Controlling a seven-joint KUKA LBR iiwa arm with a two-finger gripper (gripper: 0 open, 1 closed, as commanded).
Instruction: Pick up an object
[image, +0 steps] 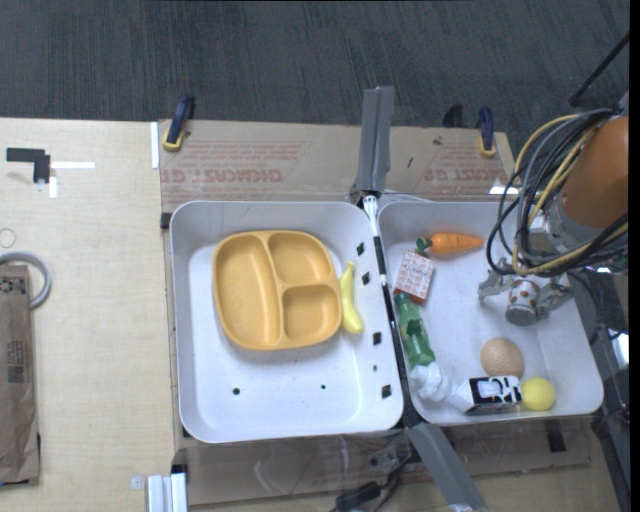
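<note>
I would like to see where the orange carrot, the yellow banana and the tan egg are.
Orange carrot (455, 242), camera view, middle of its body.
Yellow banana (351, 300), camera view, middle of its curve.
Tan egg (502, 357), camera view, centre of its shell.

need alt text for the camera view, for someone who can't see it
A grey arm's gripper hangs low in the right bin, among a carrot, a green bottle, an egg and a yellow ball. The left bin holds a yellow divided plate with a banana beside it.
</note>
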